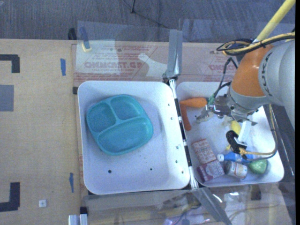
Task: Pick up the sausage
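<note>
At the front of the right bin lies a crowd of small things: a can, a green ball, a blue bottle and two small packets, all close together or touching. If I sweep low through there, I judge I could knock them about or snag the wrong one. Further back, my gripper hangs over the middle of this bin; whether my fingers are apart or together I cannot tell, and nothing shows between them. Just beyond it, at the bin's back left corner, lies what I take to be the sausage, orange and long, close against the wall. That wall is my main worry: a finger might strike it, or push the sausage away rather than close around it. The left bin holds a blue plate, well apart.
</note>
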`<action>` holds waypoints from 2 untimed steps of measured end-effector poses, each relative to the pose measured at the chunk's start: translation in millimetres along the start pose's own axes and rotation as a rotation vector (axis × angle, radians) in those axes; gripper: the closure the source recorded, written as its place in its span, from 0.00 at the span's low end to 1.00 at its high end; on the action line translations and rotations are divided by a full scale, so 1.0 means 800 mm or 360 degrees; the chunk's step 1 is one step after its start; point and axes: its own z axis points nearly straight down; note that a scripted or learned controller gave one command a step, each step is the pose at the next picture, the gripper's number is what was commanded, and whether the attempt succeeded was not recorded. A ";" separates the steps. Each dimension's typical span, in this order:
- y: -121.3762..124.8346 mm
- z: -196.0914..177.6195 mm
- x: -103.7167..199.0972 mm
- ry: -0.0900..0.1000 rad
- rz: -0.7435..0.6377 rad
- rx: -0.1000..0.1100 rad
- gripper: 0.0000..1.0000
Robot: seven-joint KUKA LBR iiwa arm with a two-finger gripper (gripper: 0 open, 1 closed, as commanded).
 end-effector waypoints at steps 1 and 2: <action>-0.104 -0.001 0.010 0.0000 0.0409 -0.0002 0.00; -0.007 0.000 0.021 -0.0005 0.0732 0.0001 0.00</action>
